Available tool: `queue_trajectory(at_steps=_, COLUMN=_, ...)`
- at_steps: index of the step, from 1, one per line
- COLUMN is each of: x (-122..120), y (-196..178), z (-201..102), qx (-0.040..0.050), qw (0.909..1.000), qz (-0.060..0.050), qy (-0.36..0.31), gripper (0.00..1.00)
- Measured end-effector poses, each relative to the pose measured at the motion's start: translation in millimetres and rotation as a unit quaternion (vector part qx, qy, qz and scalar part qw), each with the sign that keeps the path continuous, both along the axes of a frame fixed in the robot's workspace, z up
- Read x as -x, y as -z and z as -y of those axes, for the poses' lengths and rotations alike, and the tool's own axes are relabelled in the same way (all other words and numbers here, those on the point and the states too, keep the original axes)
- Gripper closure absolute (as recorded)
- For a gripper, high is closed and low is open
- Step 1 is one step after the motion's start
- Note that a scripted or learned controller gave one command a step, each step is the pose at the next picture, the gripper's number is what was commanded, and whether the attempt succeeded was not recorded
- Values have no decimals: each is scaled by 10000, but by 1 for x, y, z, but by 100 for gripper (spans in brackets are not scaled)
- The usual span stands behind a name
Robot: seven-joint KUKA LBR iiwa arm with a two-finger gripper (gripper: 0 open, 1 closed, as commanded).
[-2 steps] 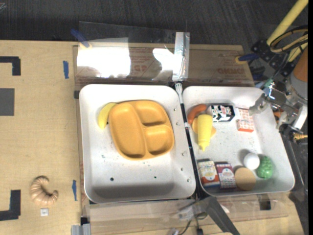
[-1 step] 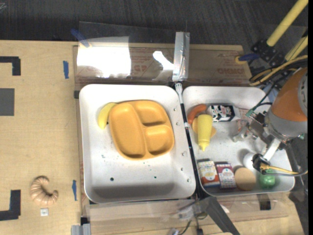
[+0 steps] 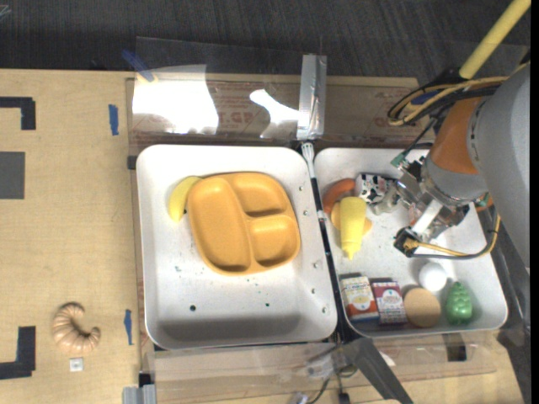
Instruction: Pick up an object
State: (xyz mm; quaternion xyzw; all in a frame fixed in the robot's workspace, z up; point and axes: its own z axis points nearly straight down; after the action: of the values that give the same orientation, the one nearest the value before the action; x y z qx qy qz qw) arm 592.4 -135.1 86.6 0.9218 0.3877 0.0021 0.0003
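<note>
In the right bin (image 3: 497,263) my gripper (image 3: 376,194) hangs low near the back left corner. It is just right of an orange-red round fruit (image 3: 338,190) and above a yellow bottle-shaped toy (image 3: 352,224). Along the front of the same bin lie two small food boxes (image 3: 372,300), a brown egg-shaped thing (image 3: 422,306), a white ball (image 3: 432,275) and a green bumpy toy (image 3: 459,303). The arm's wrist hides part of the bin's back right.
The left bin (image 3: 160,251) holds an orange divided plate (image 3: 242,221) with a yellow banana (image 3: 177,199) poking out from under its left edge. A croissant toy (image 3: 76,326) lies on the bench at the front left. Yellow cables (image 3: 438,247) trail beside the wrist.
</note>
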Motion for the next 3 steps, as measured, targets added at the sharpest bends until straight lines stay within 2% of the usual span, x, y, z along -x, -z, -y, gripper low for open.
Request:
queue_trajectory(at_steps=1, x=-14, y=0, z=-43, qx=10, qw=9966, qz=-31, qy=818, gripper=0)
queue_trajectory(at_steps=2, x=-14, y=-99, z=-59, qx=13, qw=9972, qz=-6, qy=-741, gripper=0)
queue_trajectory(at_steps=3, x=48, y=-6, z=-19, qx=1, qw=9999, qz=-58, qy=-157, gripper=0)
